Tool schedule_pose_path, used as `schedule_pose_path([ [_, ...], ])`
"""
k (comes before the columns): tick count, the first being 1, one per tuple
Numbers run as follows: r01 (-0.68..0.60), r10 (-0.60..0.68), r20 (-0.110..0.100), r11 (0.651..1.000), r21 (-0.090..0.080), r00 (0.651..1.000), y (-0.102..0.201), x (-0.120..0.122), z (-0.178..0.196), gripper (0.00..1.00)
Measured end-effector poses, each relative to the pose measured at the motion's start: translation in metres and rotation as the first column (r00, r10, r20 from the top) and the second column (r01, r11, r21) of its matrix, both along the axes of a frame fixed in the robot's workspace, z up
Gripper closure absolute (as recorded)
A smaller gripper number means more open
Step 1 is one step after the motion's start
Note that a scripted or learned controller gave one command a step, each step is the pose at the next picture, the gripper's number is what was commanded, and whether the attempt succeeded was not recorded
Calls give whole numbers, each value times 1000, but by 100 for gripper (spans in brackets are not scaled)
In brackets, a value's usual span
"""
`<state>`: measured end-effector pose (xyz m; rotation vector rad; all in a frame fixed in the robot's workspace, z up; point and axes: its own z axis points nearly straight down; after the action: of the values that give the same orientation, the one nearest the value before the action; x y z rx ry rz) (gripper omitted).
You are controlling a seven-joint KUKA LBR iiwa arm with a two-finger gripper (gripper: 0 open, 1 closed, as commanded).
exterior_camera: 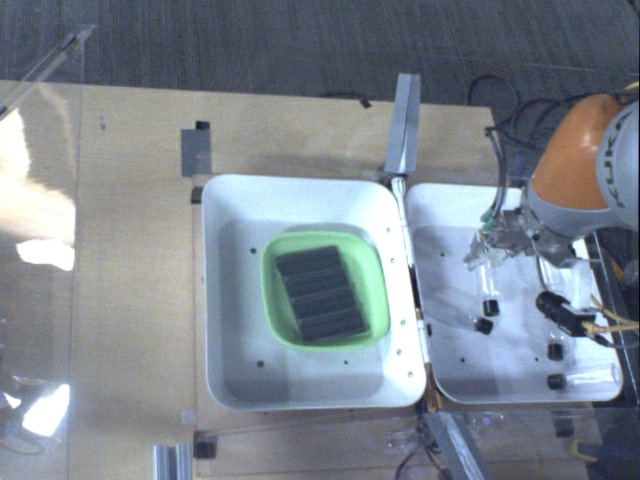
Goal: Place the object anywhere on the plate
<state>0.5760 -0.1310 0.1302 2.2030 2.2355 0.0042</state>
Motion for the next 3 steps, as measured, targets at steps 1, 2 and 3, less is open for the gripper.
schedule_pose_path([
  [1, -189, 189, 4, 982, -1, 982, 65, -9, 56, 100],
  [2, -428, 428, 2, 904, -2, 904, 128, -37, 58, 100],
  [3, -427, 427, 2, 904, -2, 904, 128, -37, 58, 0],
])
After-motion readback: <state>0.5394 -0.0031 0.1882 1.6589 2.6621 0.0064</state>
